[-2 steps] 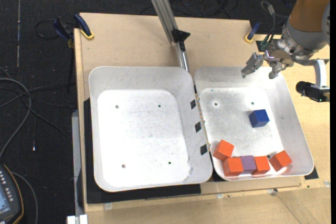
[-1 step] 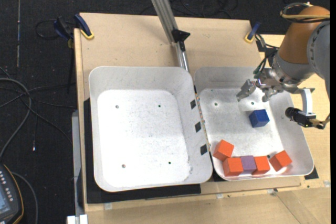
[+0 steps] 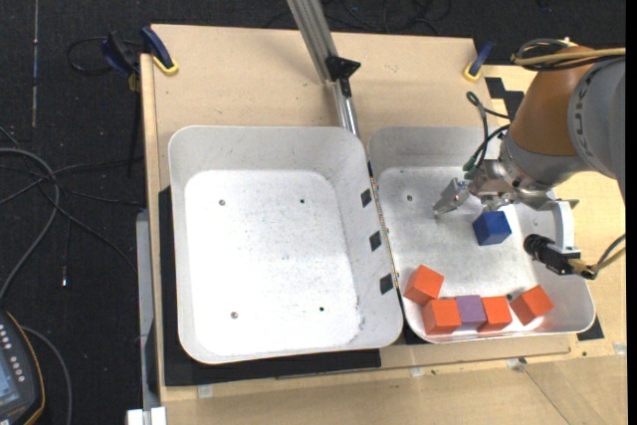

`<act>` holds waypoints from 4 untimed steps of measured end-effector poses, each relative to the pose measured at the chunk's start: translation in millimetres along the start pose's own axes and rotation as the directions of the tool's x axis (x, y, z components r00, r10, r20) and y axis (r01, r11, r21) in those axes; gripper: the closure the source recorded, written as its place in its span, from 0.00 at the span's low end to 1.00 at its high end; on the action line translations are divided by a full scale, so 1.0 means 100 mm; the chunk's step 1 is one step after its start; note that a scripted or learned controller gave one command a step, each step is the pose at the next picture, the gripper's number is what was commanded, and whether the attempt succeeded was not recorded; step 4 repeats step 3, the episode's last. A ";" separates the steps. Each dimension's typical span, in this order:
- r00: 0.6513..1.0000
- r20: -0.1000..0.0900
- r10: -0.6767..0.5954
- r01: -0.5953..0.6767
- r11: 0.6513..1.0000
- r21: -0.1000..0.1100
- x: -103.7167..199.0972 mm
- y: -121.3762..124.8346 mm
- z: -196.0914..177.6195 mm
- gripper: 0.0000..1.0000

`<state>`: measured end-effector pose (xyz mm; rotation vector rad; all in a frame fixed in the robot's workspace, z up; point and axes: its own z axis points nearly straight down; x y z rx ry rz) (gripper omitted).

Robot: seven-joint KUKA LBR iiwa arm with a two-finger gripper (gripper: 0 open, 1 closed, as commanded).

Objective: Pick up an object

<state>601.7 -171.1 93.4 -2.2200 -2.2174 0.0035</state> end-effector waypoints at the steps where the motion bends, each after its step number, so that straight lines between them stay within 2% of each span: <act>1: 1.000 0.001 0.001 -0.001 1.000 -0.002 -0.02 -0.34 -0.02 0.00; 2: 1.000 0.002 0.002 -0.002 1.000 -0.005 -0.13 -0.78 -0.02 0.00; 3: 1.000 0.014 0.002 -0.002 1.000 -0.022 -0.35 -1.09 -0.05 0.00; 4: 1.000 0.014 0.002 -0.002 1.000 -0.022 -0.35 -1.09 -0.05 0.00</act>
